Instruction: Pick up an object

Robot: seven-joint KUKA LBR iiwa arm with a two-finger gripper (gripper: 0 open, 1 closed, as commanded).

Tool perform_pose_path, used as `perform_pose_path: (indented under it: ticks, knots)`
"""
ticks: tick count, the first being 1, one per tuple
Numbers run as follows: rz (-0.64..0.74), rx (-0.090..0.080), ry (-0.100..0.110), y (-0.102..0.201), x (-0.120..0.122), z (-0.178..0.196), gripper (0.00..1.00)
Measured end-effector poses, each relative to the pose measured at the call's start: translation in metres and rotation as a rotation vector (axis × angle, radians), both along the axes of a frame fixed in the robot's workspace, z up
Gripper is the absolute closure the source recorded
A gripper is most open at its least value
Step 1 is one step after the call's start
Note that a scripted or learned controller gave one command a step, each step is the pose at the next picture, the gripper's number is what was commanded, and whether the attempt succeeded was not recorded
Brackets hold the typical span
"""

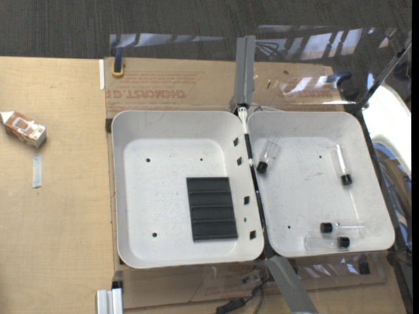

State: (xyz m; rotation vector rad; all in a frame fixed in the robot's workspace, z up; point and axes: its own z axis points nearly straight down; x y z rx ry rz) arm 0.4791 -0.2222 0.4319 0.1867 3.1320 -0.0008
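Note:
A black ribbed rectangular block lies flat in the left bin, a little right of its middle. The right bin holds several clear vials with black caps. One vial lies near the bin's left wall. Another vial lies toward the right wall. Two more vials rest close together by the front right corner.
Both bins sit on a cardboard sheet with a grey post behind their shared edge. On the wooden bench to the left lie a small orange-and-white box and a pale strip. A yellow clamp stands at the cardboard's back left.

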Motion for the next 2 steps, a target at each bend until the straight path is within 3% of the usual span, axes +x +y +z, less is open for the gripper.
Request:
perform_pose_path:
  ticks: [1,2]
  knots:
    - [-0.002,-0.001,-0.004,0.000,0.002,0.009,1.00]
    - [0.106,0.000,0.000,0.000,0.077,0.010,1.00]
